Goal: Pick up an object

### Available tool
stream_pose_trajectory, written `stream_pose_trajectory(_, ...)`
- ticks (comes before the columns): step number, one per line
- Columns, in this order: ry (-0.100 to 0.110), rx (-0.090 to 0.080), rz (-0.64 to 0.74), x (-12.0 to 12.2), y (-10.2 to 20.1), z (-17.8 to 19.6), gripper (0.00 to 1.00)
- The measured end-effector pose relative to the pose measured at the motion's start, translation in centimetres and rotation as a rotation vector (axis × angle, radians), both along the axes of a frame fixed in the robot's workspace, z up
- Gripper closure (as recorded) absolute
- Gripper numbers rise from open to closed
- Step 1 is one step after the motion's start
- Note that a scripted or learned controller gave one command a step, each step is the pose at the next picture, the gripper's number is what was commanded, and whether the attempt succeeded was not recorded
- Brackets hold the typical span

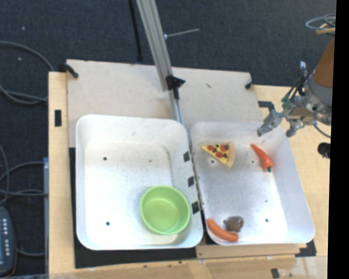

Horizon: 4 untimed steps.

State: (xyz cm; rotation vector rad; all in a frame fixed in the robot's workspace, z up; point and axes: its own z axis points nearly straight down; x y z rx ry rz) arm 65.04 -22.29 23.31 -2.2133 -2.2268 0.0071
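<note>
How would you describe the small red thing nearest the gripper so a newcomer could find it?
Start at the right-hand white bin. Along its far side, right of the pizza slice, lies a small red chili pepper, just below the gripper. It is slim, pointed and bright red, unlike the orange sausage at the near edge.

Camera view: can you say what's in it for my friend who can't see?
A robot gripper, fingers open, hovers over the right bin's far edge, near a pizza slice and red chili pepper. A hot dog lies at its near edge; the left bin holds a green bowl.

Open claw (279, 126) above chili pepper (263, 157)
</note>
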Motion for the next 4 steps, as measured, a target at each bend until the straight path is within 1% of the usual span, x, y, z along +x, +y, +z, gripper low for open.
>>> stream_pose_trajectory(1, 0.0, -0.001, -0.006, -0.2, -0.4, -6.3, 0.0)
stream_pose_trajectory(2, -0.001, -0.001, -0.003, -0.4, 0.4, -11.1, 0.0)
stream_pose_trajectory(3, -0.008, -0.004, -0.002, -0.2, 0.2, -9.6, 1.0)
stream_pose_trajectory(4, -0.011, 0.001, -0.004, 0.2, -0.3, -5.1, 1.0)
